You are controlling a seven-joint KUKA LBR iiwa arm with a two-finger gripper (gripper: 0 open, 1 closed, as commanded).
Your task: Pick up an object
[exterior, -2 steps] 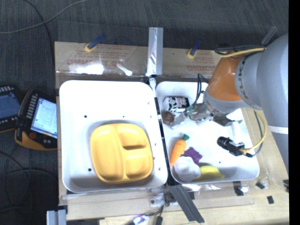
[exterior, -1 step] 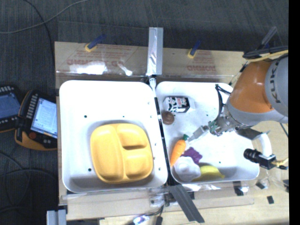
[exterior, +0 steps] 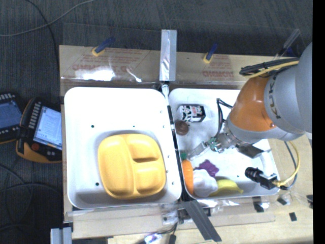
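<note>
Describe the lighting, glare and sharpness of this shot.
Camera view: even overhead light; the white bins look bright, nearly washed out; glare on the clear plastic sheet behind them; a soft shadow beside the yellow tray; the small items near the gripper are soft and hard to make out.

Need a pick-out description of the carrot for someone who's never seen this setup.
Look in the right bin, at its left wall near the front corner. The carrot lies along that wall, beside a white lump and a banana. It is the one orange piece among them.
</note>
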